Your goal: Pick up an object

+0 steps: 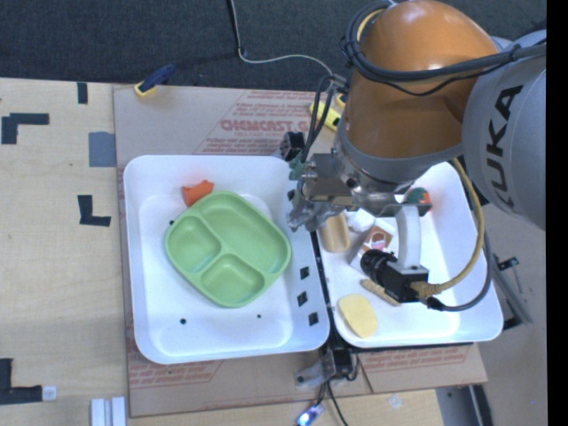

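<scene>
Centre of frame: gripper (304, 204) over the wall shared by the two white bins; whether it is open or closed cannot be told beneath the wrist. Just right of it, a tan block (335, 233) in the right bin (475, 327), with a yellow oval piece (358, 315) toward the lower edge. The left bin (142, 238) holds a green divided plate (228, 248), and an orange piece (198, 191), possibly a toy, lies at the plate's upper left rim.

Pale wood bench (53, 264) w/ black tape marks. Cardboard sheet (248, 127), red print, lies flat on it. On the sheet, side by side: left bin (133, 238) & right bin (484, 322). Blue-yellow clip (155, 78) at the sheet's far-left corner.
</scene>
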Robot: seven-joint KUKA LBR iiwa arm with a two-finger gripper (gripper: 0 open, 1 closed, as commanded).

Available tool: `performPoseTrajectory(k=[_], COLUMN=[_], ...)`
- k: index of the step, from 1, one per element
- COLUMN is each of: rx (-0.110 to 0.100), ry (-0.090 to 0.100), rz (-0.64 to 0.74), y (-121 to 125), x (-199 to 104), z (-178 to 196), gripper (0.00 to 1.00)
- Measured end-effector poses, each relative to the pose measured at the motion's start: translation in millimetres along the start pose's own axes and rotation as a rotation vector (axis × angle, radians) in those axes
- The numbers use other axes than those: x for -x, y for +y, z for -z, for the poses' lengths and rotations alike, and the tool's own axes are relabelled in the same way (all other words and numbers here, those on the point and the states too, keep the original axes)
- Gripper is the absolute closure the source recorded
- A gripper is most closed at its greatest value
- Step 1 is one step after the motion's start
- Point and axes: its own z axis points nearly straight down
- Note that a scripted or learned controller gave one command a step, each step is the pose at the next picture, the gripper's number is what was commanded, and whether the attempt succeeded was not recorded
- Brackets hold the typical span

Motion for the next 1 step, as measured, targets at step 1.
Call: performPoseTrajectory(k=[1], rx=[-0.001], ry=[-0.002], rz=[-0.005], y=[0.0], x=[57.2], z=[33.6], gripper=[1.0])
